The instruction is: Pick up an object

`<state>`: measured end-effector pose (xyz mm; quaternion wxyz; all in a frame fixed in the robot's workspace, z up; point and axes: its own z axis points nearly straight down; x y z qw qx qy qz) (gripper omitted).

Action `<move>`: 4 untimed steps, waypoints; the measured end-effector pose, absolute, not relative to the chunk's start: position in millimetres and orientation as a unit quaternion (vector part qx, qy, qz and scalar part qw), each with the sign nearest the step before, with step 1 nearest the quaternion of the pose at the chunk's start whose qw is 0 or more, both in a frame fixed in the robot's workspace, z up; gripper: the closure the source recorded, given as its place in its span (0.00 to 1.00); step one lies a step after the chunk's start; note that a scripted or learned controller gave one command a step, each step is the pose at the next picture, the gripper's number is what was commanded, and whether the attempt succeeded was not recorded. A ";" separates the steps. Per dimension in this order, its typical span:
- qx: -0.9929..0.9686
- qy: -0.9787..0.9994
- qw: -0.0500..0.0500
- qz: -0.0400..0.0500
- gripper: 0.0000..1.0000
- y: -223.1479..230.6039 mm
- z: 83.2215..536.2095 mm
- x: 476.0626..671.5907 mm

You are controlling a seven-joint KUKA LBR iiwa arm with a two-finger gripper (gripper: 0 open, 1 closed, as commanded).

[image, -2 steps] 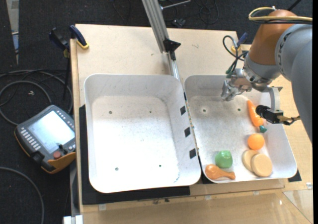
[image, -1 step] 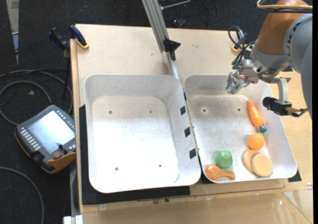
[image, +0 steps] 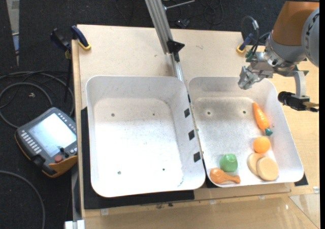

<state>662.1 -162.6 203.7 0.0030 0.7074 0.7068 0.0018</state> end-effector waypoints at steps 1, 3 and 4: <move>0.706 0.708 0.004 0.002 1.00 -167.8 263.1 671.2; 0.704 0.710 -0.001 0.000 1.00 -70.1 272.6 637.3; 0.704 0.710 -0.001 0.000 1.00 -12.7 272.2 619.7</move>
